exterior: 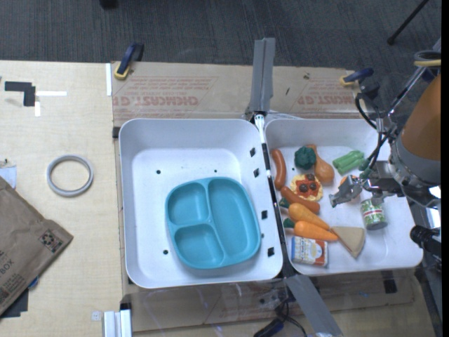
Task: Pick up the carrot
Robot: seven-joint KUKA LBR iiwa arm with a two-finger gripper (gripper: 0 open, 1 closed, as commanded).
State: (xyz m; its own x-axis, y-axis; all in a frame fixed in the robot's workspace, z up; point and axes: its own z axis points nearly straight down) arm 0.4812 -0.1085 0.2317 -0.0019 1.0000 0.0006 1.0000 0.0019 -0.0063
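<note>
Here my tool hangs over the right bin, and from this slanted look down I cannot tell whether it is released or clenched; nothing shows gripped in it. My grey arm with its orange band comes in behind it from the right side.

The carrot lies in the same bin, below and to the left of my tool, near but not touching it. Its long axis runs slantwise across the bin floor: one end sits up and to the left, the other down and to the right, where it meets the tan wedge of cheese. A second orange piece lies just above it on much the same slant, so the two rest nearly side by side.

Directly left of my tool is the small pizza slice, and beyond that a red sausage standing lengthwise along the bin's left wall. Up and left sits the broccoli; just above my tool is a green vegetable. Right beside my tool on its right stands a small can with a green label too small to read. Below the carrot lies a little carton, its print also unreadable.

Far to my left the other bin holds a blue divided plate. Cardboard on the surface behind the bins carries mirrored red lettering I cannot reliably read.
</note>
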